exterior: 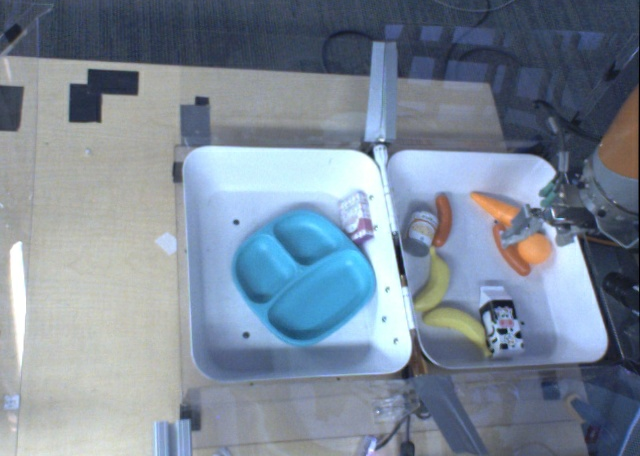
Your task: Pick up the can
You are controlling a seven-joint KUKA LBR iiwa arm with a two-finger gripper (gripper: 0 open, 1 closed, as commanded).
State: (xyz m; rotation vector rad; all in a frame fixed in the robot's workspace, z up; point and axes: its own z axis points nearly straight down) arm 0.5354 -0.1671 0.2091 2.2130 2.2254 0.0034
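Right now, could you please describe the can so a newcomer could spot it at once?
Look in the right bin, along its left wall. The can lies there beside a red-brown sausage, just above the bananas. It alone is a short metallic cylinder.

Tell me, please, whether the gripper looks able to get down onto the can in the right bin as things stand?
Probably yes: the can lies uncovered from above, though a sausage and banana crowd it. The gripper hovers over the carrot.

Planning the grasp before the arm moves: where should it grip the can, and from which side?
Grip the can across its round body, coming straight down. It seems to lie on its side against the right bin's left wall, a hot dog touching one side and a banana just below, so sideways room is tight.
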